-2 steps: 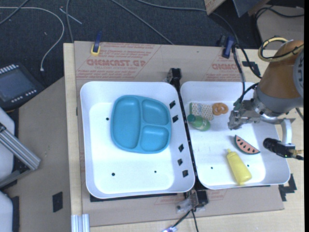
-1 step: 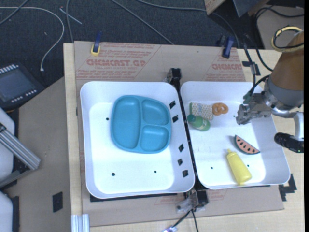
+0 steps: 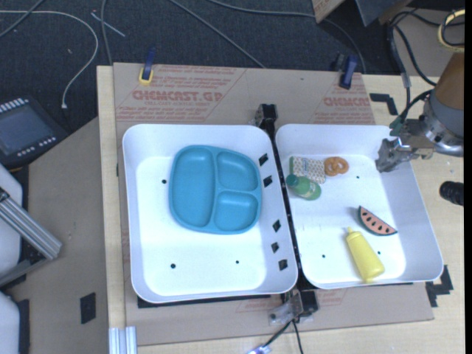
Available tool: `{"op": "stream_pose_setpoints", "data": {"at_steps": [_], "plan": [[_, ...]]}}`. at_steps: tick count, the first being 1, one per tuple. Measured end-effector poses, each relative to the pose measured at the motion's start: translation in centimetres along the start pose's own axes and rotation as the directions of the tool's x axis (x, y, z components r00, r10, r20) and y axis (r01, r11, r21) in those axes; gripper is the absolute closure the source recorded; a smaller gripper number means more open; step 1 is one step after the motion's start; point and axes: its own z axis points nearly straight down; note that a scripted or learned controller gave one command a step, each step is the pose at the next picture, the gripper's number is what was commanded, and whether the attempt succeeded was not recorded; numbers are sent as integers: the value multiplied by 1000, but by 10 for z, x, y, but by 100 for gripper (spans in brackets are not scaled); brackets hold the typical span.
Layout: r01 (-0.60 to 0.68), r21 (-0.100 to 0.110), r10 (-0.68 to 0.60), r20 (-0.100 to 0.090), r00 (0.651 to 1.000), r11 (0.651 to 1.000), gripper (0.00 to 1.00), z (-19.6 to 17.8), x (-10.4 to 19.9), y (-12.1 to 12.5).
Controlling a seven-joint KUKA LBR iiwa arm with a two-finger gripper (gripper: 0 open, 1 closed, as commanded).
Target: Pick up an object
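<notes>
**Two bins, toy food on the right, arm parked at the edge**

Starting on the left: the left bin (image 3: 147, 220) has a blue divided plate (image 3: 215, 189) sitting in its upper middle, three compartments, lying flat. A row of small black clips runs down the seam where it meets the right bin (image 3: 413, 227).

The right bin holds all the small stuff. Up near its top left corner there's a green-and-white round item (image 3: 304, 187), hard to say what exactly, touching a pale patterned packet (image 3: 308, 169) just above it. Right beside that is a small brown pretzel-looking ring (image 3: 336, 166). Further down toward the bottom right sits a watermelon slice (image 3: 377, 222), and just below it a yellow bottle (image 3: 363, 254) lying on its side, near the bottom edge.

The gripper (image 3: 389, 158) is over the top right edge of the right bin, well apart from every toy. Nothing's between its fingers as far as I can see, and whether they're apart or together, I honestly can't tell from this angle.
</notes>
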Motion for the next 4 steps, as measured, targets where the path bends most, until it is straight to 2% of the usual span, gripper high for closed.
{"op": "stream_pose_setpoints", "data": {"at_steps": [1, 3, 4], "plan": [[0, 3, 0, -1, 1000, 1000, 100, -36, 0, 1], [4, 8, -4, -4, 1000, 1000, 100, -33, 90, 6], [6, 9, -5, -5, 1000, 1000, 100, -33, 146, 4]]}}
